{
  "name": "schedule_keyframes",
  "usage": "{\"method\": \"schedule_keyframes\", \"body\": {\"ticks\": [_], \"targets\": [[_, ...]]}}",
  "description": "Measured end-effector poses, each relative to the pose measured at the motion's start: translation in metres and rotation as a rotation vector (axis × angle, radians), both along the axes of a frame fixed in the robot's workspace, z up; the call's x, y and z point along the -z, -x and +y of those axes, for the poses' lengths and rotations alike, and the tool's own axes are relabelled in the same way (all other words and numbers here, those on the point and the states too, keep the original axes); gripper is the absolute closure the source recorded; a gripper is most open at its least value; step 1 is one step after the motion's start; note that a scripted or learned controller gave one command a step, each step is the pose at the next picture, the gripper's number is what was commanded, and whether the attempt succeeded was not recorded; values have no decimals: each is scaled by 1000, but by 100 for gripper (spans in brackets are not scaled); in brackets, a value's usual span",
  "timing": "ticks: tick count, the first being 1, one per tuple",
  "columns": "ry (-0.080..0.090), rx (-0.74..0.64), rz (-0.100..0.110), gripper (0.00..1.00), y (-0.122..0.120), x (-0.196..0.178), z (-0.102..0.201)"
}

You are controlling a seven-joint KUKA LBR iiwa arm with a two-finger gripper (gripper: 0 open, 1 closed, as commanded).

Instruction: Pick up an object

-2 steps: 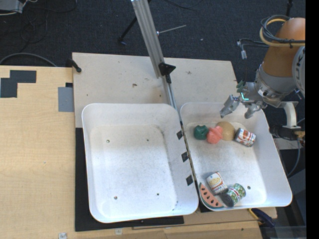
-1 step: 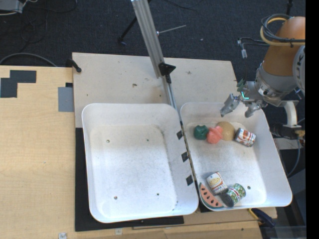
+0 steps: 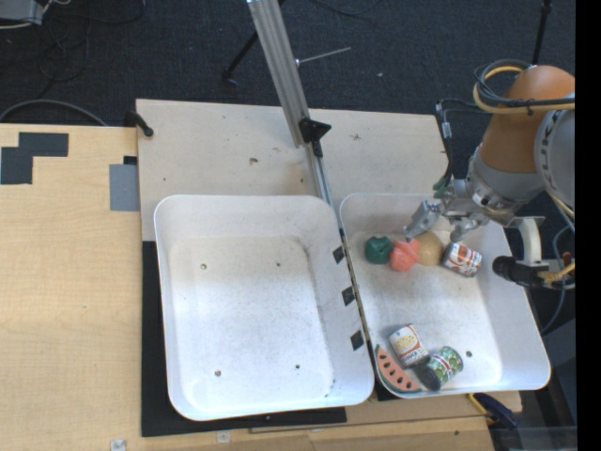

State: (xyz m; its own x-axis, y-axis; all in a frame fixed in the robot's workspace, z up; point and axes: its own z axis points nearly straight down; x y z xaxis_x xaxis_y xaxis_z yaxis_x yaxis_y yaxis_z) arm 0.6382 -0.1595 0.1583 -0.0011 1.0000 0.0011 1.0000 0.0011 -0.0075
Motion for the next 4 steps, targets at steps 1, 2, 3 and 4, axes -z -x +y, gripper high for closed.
{"method": "schedule_keyframes", "body": {"ticks": [1,2,3,4], "targets": [[6,-2,-9,0,-6,57,-1],[1,-2,-3,0,-5,68,0],[1,-2,-4,100,-6,57,0],[2,0,-11,100,-15,8,-3]]}}
